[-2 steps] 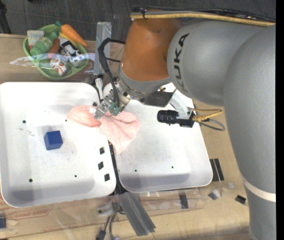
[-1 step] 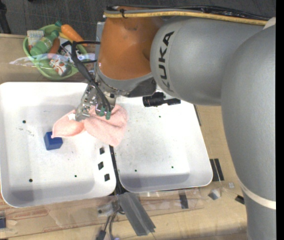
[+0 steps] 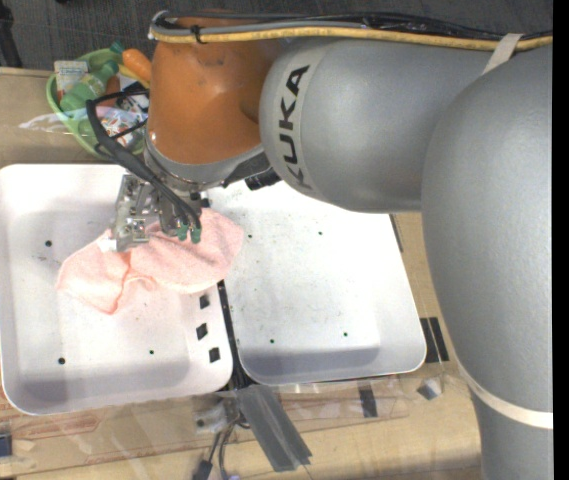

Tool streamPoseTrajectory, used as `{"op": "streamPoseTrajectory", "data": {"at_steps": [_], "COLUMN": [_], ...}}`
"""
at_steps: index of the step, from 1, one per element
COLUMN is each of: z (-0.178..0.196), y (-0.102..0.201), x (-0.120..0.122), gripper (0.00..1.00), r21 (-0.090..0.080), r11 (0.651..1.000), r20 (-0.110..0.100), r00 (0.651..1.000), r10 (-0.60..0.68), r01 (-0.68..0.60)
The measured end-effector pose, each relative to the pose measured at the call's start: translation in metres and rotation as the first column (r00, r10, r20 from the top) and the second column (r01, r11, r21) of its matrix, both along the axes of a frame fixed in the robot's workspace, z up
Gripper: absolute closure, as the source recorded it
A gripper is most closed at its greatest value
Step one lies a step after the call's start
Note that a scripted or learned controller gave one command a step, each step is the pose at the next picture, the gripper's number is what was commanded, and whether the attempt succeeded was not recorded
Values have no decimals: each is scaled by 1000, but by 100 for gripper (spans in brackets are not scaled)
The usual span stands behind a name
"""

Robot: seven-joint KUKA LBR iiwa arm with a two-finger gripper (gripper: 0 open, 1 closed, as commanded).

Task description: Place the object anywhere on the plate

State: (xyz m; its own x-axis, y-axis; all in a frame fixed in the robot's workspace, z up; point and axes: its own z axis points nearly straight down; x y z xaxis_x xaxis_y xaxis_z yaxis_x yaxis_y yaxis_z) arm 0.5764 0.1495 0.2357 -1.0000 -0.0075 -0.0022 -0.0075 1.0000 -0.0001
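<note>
The gripper (image 3: 159,230) hangs low over the upper middle of the left bin (image 3: 24,368), its metal fingers pointing down at a pink cloth (image 3: 164,263). I cannot tell from here whether the fingers are apart or closed, or whether they have any of the fabric between them; the tips sit right at the cloth's upper edge, touching it or very nearly so.

The cloth lies crumpled on the floor of the left bin, spread from the bin's centre toward its right wall, with a rounder lobe at the right, just below the gripper, and a rumpled, folded part trailing off to the lower left. Its right edge comes close to the ridge where the two bins meet.

The right bin (image 3: 314,298) sits just beside the left one, its white floor speckled with small dark marks. No plate is clear to me in either bin.

Above the left bin, at the upper left of the frame, a green bowl (image 3: 69,108) holds a jumble of small things, among them something orange and some printed packaging. The arm (image 3: 384,118) sweeps in from the right, grey and bulky, with its orange band (image 3: 199,83) directly above the gripper and a cable running along its top.

Both bins rest on a wooden bench (image 3: 4,118), with strips of dark tape along the bottom edge. Beyond the bench, dark carpeted floor shows along the top of the frame.
</note>
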Motion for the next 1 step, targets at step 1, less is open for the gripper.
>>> {"op": "streamPoseTrajectory", "data": {"at_steps": [1], "z": [0], "y": [0], "x": [0], "gripper": [0], "r21": [0], "r11": [1000], "r20": [0], "r00": [1000], "r10": [0], "r01": [0]}}
